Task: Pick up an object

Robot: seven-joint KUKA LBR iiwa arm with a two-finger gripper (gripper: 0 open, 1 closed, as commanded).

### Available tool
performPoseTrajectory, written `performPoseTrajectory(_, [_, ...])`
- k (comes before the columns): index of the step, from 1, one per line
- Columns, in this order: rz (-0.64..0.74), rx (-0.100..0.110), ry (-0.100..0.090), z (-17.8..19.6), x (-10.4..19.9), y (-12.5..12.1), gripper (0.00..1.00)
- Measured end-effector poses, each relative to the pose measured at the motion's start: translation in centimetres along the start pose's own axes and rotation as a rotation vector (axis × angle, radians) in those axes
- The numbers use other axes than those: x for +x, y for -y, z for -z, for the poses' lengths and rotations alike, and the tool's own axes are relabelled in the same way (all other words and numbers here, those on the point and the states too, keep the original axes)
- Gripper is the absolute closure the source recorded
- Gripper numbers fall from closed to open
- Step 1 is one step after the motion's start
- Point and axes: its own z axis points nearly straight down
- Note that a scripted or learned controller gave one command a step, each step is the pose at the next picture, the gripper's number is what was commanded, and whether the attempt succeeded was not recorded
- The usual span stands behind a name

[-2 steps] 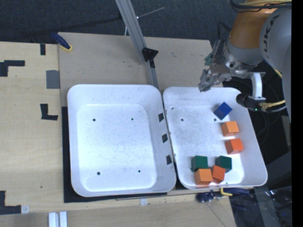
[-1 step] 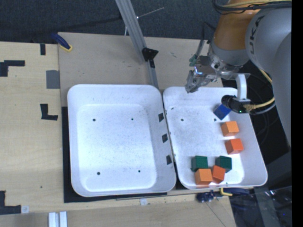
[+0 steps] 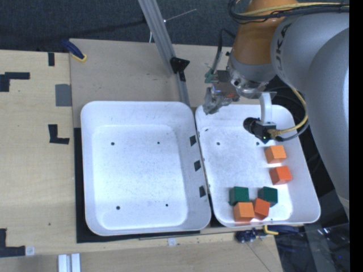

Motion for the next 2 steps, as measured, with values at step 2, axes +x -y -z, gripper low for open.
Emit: performPoseTrajectory(2, [0.001,-0.002,0.000,1.0,9.7,-0.2,1.00])
